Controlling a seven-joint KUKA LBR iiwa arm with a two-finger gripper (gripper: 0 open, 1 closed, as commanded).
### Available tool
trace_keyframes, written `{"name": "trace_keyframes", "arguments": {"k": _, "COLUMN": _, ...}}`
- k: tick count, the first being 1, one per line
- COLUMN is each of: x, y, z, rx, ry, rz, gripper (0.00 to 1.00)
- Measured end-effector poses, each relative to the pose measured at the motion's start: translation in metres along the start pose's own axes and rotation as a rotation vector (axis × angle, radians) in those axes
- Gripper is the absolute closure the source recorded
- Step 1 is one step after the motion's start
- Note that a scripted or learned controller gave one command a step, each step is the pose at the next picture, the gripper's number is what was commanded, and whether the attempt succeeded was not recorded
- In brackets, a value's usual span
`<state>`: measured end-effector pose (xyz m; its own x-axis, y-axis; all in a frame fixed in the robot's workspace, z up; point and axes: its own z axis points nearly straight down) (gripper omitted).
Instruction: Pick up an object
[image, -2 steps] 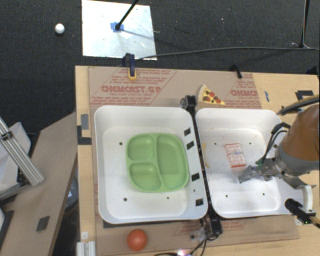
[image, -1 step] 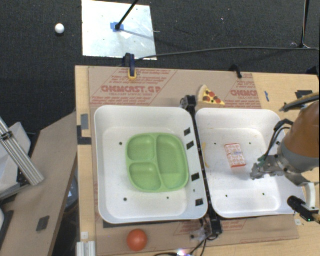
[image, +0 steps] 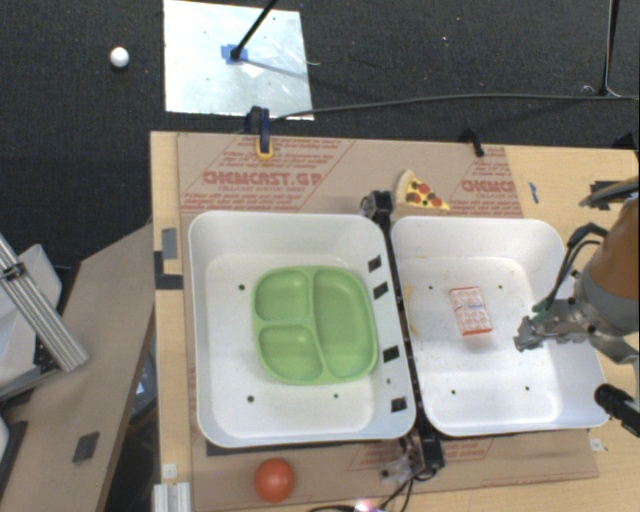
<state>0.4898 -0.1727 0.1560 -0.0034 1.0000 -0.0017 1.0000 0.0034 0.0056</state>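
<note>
Two shallow white plastic bins with rounded corners, side by side on a brown cardboard-covered surface (image: 330, 165) printed with red lettering. In the left bin (image: 215, 400), one pale green plastic tray (image: 314, 324), smooth, rounded-rectangular, split into three compartments, lying flat near the middle. In the right bin (image: 500, 405), one small flat rectangular packet (image: 470, 311), white with red print, lying on the floor left of centre, apart from the walls. Along the seam between the bins, a row of small black clips. Beyond the bins' far edge, one slice-shaped toy pizza wedge (image: 422, 192), yellow with red spots, resting on the cardboard. In front of the left bin, one round orange-red ball (image: 274, 479), smooth. Farther back on the dark floor, one small white ball (image: 120, 57). At the right bin's right side, the grey metal tool (image: 532, 333), low over the bin floor, near the packet but apart from it; released or clenched, cannot tell.
</note>
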Motion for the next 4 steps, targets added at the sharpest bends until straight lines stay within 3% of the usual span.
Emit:
{"name": "trace_keyframes", "arguments": {"k": 1, "x": -0.001, "y": 0.002, "z": -0.048, "rx": -0.001, "ry": 0.000, "rz": -0.001, "gripper": 1.00}}
{"name": "trace_keyframes", "arguments": {"k": 4, "x": 0.146, "y": 0.042, "z": -0.056, "rx": 0.003, "ry": 0.004, "rz": -0.006, "gripper": 1.00}}
